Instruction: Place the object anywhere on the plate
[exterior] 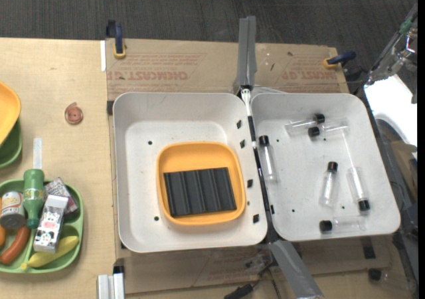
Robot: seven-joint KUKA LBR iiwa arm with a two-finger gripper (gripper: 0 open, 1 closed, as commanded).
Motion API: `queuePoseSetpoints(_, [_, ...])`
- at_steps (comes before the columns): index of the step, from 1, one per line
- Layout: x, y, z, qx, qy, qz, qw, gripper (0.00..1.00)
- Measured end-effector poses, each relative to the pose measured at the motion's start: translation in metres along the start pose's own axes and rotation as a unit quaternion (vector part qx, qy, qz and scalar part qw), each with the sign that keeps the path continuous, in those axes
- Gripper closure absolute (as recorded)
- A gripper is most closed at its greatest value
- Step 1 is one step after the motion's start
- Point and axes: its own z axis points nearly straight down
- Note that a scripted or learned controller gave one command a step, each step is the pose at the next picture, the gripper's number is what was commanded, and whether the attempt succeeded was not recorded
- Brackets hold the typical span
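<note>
Left bin point(133, 125): an orange plate point(199, 151) sits a little below the middle. A dark ribbed slab point(199, 192) lies flat on it, inside the rim and tilted slightly from the plate's edges. Its material cannot be made out.

Right bin point(372, 158): several clear vials point(268, 158) with black caps lie scattered on the floor. One lies along the left wall, two cross near the top, and others lie toward the lower right. The clear bodies blend into the white floor, so the count is uncertain.

Right edge: a thin metal assembly point(404, 48) with a white surface below it is cut off by the frame. Whether it belongs to the arm cannot be determined. The gripper's state cannot be told from this view.

Between the bins, a grey post point(247, 52) runs up from the join. Both bins rest on brown cardboard point(172, 68) whose red print reads upside down. A clamp point(117, 40) grips its top left corner and another its top right.

Left bench: a green tray point(74, 238) holds toy food and a small bottle. The frame cuts off its left side, and the labels are too small to read. An orange dish point(8, 111) above it is mostly cut off. A small pink round item point(74, 113) lies alone, its nature unclear.
</note>
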Motion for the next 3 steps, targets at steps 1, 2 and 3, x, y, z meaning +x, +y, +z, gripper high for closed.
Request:
queuePoseSetpoints(1, [-0.009, -0.007, -0.081, -0.001, 0.000, -0.138, 0.9905, 0.00])
queuePoseSetpoints(2, [-0.037, -0.072, -0.100, 0.000, 0.000, -0.178, 0.9840, 0.00])
queuePoseSetpoints(3, [-0.061, -0.100, -0.101, -0.001, 0.000, -0.369, 0.9294, 0.00])
